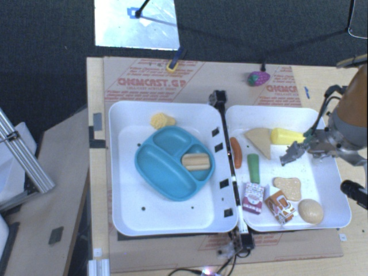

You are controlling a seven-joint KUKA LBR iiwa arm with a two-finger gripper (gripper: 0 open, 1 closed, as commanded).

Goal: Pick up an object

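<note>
My gripper (292, 153) hangs over the right bin (339, 183), reaching in from the right. It sits just below a yellow block (286, 135) and above a tan toast slice (287, 187). A beige wedge (260, 141) lies to its left, beside a green stick (253, 168) and an orange sausage (236, 152). Near the bin's front lie a beige egg (310, 210), a red-and-white carton (253, 198) and an orange carton (280, 206). I see nothing held by the gripper.
The left bin (123, 211) holds a blue divided plate (164, 168) with a tan bun (196, 161) on it, and a yellow waffle piece (163, 120) behind. A purple toy (258, 78) and a yellow clip (172, 66) lie on the board behind the bins.
</note>
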